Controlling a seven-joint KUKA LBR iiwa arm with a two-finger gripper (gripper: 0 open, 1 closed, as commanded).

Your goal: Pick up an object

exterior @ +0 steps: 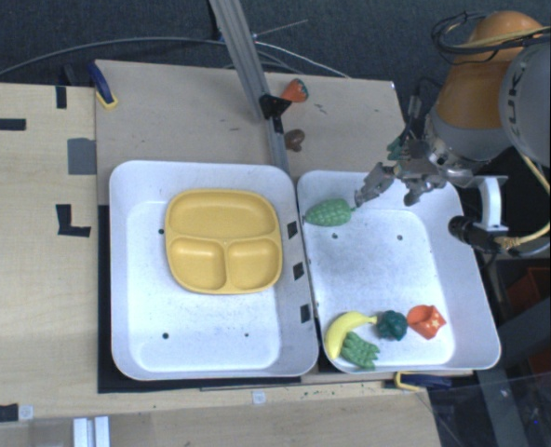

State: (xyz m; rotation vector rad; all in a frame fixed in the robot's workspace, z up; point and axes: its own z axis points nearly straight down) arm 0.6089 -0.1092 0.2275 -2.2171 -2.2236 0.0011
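The green toy (329, 213) lay at the far left corner of the right bin (462, 277), just beside and to the left of the gripper (389, 188). The gripper hung over the bin's far edge with its two fingers spread apart and nothing between them; the left finger's tip (363, 195) came close to the toy, though whether it touched could not be told.

The toy was a small, rounded, oval lump, pale green with a bumpy surface, lying on its side against the bin's inner wall.

At the near edge of the same bin four more toys sat bunched together: a yellow banana (342, 330), a bright green leafy piece (359, 350) touching it, a dark green piece (392, 325) just beside the banana's tip, and an orange-red piece (426, 320) to the right of that.

The left bin (136, 250) held a yellow divided plate (224, 240) with three compartments, set toward the far side.
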